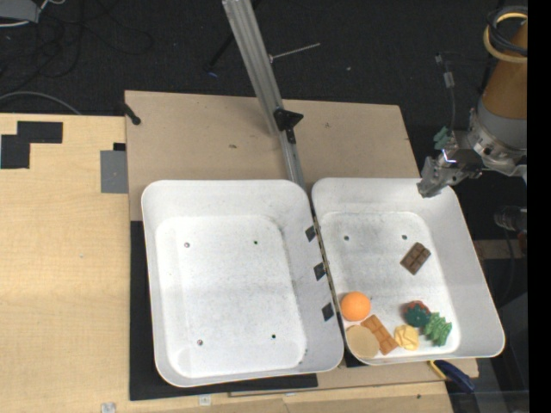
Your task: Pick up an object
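The right bin [448, 222] holds several small things. A brown chocolate bar [416, 257] lies alone near its right side. An orange ball [355, 305] sits at the front left, with a tan wafer [380, 334] and a beige round piece [362, 343] just in front of it. A yellow piece [406, 337], a dark green and red piece [417, 313] and a green leafy piece [437, 328] cluster at the front right. My gripper [433, 181] hangs over the bin's back right corner, well behind the chocolate bar, with nothing seen in it.
The left bin [225, 278] lies beside the right one, joined by black clips [319, 271]. A slanted aluminium rail [263, 80] rises behind the bins. A tan board and pale wooden bench top surround them.
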Robot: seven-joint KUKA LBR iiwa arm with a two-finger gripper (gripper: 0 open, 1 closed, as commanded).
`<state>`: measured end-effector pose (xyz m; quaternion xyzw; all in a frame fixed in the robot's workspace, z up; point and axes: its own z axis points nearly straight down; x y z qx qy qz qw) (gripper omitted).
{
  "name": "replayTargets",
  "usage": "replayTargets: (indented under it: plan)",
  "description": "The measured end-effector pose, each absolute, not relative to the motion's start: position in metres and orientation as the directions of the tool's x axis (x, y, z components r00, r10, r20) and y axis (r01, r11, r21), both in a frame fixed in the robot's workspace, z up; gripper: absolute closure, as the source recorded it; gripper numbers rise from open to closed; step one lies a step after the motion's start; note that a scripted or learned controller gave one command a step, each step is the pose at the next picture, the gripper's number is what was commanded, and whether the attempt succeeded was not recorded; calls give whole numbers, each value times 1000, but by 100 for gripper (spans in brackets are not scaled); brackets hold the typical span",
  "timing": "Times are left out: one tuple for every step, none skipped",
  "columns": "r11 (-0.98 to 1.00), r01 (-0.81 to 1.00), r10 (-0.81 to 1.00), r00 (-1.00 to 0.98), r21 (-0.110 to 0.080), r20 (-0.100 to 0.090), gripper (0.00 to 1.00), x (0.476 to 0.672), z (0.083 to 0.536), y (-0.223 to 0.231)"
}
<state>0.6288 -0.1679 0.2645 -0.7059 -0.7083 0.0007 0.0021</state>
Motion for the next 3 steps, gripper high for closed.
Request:
replayTargets:
  plan:
    - [4,1000,1000,-4,-5,3,100,609,251,-117]
    - [3,1000,1000,-3,-6,3,100,599,236,-69]
    - [4,1000,1000,-4,-5,3,100,585,243,-12]
